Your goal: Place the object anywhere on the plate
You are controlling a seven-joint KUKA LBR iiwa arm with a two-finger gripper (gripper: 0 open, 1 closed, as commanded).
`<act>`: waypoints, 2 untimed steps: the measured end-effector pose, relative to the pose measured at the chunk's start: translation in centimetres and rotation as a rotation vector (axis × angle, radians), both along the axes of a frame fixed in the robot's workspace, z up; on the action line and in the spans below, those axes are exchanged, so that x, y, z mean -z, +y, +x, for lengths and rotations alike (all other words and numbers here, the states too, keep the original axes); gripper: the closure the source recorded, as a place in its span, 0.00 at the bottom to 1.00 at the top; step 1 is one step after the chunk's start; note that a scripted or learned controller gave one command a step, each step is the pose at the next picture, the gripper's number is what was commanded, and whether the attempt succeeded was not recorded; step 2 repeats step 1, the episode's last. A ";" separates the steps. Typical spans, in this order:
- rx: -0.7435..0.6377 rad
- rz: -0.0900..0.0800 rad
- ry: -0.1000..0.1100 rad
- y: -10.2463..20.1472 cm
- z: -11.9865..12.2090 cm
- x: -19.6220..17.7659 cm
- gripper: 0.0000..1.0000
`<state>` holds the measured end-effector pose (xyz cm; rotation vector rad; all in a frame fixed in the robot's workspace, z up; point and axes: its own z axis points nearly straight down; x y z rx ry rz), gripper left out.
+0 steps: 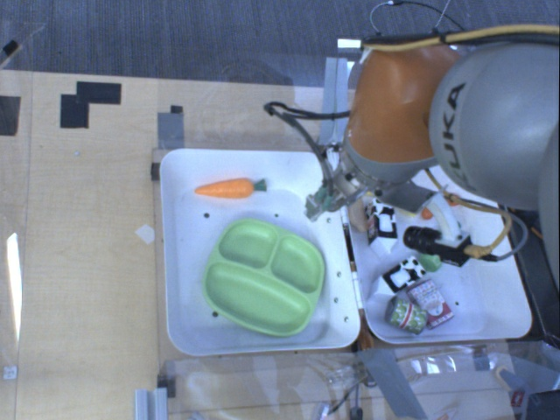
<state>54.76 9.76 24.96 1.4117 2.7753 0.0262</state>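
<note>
A green divided plate (265,276) lies in the left white bin (179,261), toward its front. An orange toy carrot (229,188) with a green top rests on the bin floor behind the plate, apart from it. My gripper (321,201) hangs over the back right corner of the left bin, close to the wall shared with the right bin. It sits just above and to the right of the plate's far edge. The arm's orange band and grey body cover much of the right bin's back.
The right bin (516,318) holds a small red and green can (418,309), a black and white piece (402,275), a green piece (430,262) and a white and black item (382,221). Black marks (87,103) lie on the bench at the far left.
</note>
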 end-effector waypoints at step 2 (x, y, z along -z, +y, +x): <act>0.000 0.000 0.000 0.0 0.0 0.0 0.00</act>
